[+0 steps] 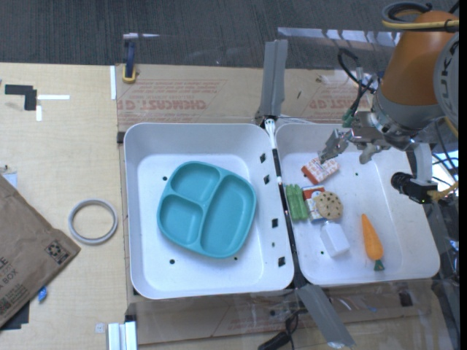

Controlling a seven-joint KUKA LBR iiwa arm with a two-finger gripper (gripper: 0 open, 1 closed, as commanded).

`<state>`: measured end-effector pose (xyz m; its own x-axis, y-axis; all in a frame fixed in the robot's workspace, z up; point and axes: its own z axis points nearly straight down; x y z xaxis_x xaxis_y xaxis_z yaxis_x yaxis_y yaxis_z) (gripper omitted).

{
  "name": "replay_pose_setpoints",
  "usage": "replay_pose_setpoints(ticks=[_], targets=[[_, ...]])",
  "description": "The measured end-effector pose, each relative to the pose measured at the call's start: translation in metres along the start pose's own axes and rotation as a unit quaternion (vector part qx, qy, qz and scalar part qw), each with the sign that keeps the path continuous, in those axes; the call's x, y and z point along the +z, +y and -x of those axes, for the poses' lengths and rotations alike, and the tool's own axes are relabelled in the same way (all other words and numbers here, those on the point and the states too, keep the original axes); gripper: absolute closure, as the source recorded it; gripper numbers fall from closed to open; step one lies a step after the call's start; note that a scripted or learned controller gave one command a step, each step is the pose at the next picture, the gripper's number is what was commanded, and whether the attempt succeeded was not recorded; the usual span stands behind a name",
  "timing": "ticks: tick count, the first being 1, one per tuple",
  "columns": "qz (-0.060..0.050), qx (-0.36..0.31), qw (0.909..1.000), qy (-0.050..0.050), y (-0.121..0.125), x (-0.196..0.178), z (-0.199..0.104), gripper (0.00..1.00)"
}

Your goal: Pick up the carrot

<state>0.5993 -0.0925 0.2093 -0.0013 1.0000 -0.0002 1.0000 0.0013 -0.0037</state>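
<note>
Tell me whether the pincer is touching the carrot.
Apart. The camera view shows the pincer near the right bin's far edge, with bare white floor between it and the carrot lying nearer the front.

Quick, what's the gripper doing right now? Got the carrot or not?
Gripper: up at the far end of the right bin, fingers spread open, holding nothing. The carrot lies apart from it, near the bin's front.

Carrot (372, 238): orange, tapered, small green stub at its near end. Lying flat on the floor of the right bin (408, 272), toward the near right corner, long axis running roughly front to back. It touches nothing; a white block (335, 239) lies near its left.
</note>
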Motion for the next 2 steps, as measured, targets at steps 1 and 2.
replay_pose_setpoints(ticks=[1,2], targets=[[0.002,-0.050,0.9988,-0.001,0.0255,0.0077,-0.0078,0.00],[0.002,-0.148,0.9890,-0.001,0.0346,-0.0013,-0.0168,0.00]])
